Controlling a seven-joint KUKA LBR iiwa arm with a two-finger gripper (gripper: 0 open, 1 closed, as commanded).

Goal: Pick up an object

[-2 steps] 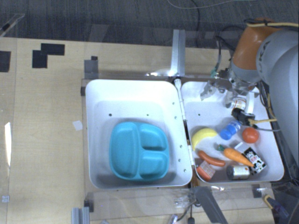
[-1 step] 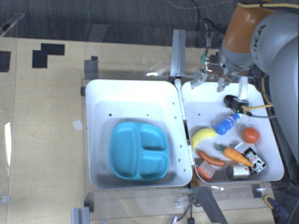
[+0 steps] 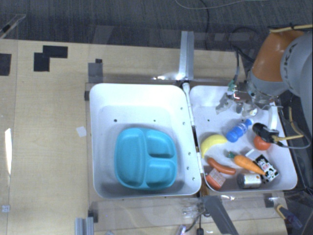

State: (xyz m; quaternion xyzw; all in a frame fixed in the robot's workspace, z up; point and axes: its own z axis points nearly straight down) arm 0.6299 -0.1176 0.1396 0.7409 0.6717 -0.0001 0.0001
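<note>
- Left bin [image 3: 98, 131]: it holds a blue tray [image 3: 145, 156], which lies flat and well apart from the arm.
- Right bin [image 3: 205, 99]: the small things crowd its near half; the far half, under the arm, is bare.
- Arm [image 3: 279, 62]: it reaches in from the right over the far end of the right bin.
- Gripper [image 3: 238, 103]: it hangs above the bare far floor with nothing between its fingers; whether they are spread or pressed together I cannot tell.
- Lemon [image 3: 214, 143]: at the bin's left wall, near the middle.
- Carrot [image 3: 243, 162]: slanted, with a sausage [image 3: 221, 166] beside it on the left and a can [image 3: 250, 180] just nearer.
- Bottle [image 3: 239, 130]: it lies tilted just nearer than the gripper, the closest pick and free on most sides.
- Tomato [image 3: 262, 142]: right of the bottle, under a black piece.
- Advice: I judge the bottle the best target. Come down nearer the camera, set the fingers across its narrow width, and keep off the tomato.
</note>
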